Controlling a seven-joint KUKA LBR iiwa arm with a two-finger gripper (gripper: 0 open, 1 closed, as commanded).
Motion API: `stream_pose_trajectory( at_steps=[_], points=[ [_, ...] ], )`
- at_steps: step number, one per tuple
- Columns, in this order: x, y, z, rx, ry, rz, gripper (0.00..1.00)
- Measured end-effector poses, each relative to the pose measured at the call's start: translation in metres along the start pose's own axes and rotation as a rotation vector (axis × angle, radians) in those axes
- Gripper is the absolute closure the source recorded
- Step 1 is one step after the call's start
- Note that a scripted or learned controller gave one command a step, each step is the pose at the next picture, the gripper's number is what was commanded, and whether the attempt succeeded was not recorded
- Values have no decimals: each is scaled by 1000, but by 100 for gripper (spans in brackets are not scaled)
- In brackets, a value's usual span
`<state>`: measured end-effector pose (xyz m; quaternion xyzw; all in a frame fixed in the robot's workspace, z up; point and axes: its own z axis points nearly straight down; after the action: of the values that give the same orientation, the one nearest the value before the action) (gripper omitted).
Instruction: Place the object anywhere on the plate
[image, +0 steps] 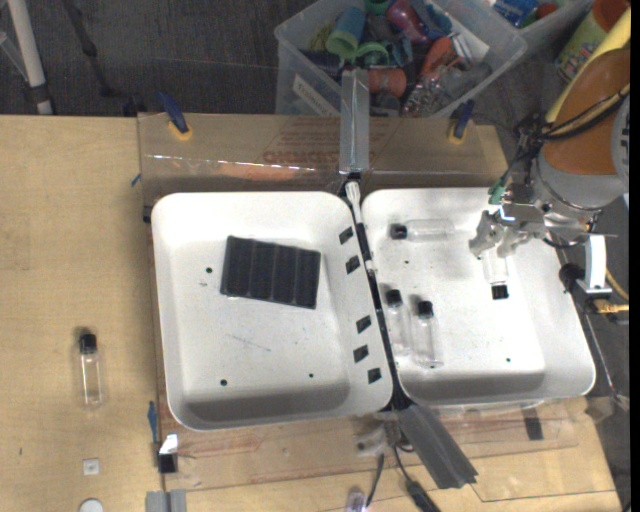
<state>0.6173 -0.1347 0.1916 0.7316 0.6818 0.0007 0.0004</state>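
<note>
Clear vial (497, 274) hangs upright, pinched in the gripper (496, 250) over the right bin (560, 340); black plate (271, 271) lies well leftward.

a pale wooden bench (70, 250) spans the view, under even, soft light. behind its far edge runs dark carpeted floor (150, 50). a clear plastic tub (300, 60) of bright, jumbled items sits there, near a white pole (30, 50).
</note>
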Motion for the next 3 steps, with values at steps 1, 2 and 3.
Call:
stream_pose_trajectory(
  at_steps=[1,2,3],
  points=[
    [-2,31,91,3,-1,323,100],
    [0,33,101,-8,0,663,100],
    [-48,3,100,-7,2,813,100]
  ],
)
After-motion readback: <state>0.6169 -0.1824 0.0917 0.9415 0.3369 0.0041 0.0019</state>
